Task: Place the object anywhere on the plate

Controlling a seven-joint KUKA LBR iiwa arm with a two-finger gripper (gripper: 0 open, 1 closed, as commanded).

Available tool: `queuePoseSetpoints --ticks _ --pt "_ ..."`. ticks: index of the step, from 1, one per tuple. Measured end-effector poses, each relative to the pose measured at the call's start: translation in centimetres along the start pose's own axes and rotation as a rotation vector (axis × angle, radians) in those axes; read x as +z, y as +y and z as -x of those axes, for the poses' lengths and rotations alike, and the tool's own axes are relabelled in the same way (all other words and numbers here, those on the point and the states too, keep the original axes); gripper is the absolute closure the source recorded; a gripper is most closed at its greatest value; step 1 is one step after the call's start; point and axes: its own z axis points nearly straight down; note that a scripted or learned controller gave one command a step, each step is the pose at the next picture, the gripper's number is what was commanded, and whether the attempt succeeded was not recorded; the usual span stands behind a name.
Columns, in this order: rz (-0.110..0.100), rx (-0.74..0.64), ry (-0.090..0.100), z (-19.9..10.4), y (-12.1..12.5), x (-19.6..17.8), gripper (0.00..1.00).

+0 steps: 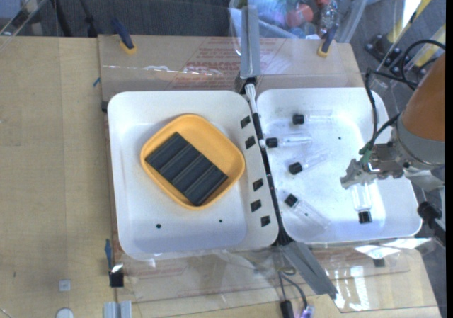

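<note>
On the desk, the left bin (127, 231) carries the yellow plate (192, 159) with a dark ribbed insert (185, 165) at its middle. In the right bin (403, 221), four clear vials with black caps lie scattered near the divider (258, 161), well apart from a fifth vial (363, 202) by the bin's right edge. The jaws (362, 175) hover just above that vial; whether they are spread or pinching it I cannot tell. A clear, round vial may roll away, and the divider blocks a low carry.
</note>
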Motion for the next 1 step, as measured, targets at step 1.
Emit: queuePoseSetpoints --ticks 1 --pt "-0.002 -0.174 0.001 0.33 -1.35 4.54 1.00"
